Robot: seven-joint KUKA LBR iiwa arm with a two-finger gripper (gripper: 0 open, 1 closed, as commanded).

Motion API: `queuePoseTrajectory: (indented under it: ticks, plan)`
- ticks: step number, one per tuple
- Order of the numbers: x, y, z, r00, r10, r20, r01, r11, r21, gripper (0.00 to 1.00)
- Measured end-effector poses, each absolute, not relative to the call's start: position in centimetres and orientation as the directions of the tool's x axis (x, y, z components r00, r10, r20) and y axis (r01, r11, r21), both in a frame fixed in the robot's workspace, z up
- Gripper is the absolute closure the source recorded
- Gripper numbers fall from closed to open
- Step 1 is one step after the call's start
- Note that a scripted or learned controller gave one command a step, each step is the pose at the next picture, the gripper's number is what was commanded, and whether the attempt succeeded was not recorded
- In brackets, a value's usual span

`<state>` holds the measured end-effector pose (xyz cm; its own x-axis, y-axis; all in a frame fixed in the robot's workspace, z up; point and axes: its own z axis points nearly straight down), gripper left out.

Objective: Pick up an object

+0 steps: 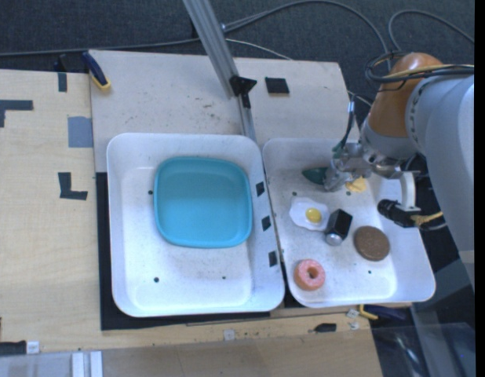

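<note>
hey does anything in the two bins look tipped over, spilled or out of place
Only the small black can in the right bin stands out: it lies on its side beside the fried egg. Nothing looks spilled or damaged.

Arm [431, 124] enters from the right edge of the view, grey, bulky, angled toward the left. Orange band [392, 104] sits above the wrist, upper side catching light. Wrist points down and left. Pincer [337, 177] hangs low at the end of the wrist, small metallic parts, dark at the tip. Cables loop over the top of the band and trail off behind the arm. A thin line runs down along the wrist toward the pincer.
</note>
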<state>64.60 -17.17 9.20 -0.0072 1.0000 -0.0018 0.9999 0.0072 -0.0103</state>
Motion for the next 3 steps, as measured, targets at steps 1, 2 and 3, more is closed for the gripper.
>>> queuePoseTrajectory:
  ticks: [1, 2, 3]
  plan:
    - [64.8, -17.3, 15.0, -0.004, 1.000, -0.001, 1.000, 0.004, -0.003, 1.00]
    - [65.2, -17.0, 18.8, -0.004, 1.000, -0.001, 1.000, 0.004, -0.004, 1.00]
    - [65.2, -16.9, 19.7, -0.004, 1.000, 0.000, 1.000, 0.004, -0.007, 1.00]
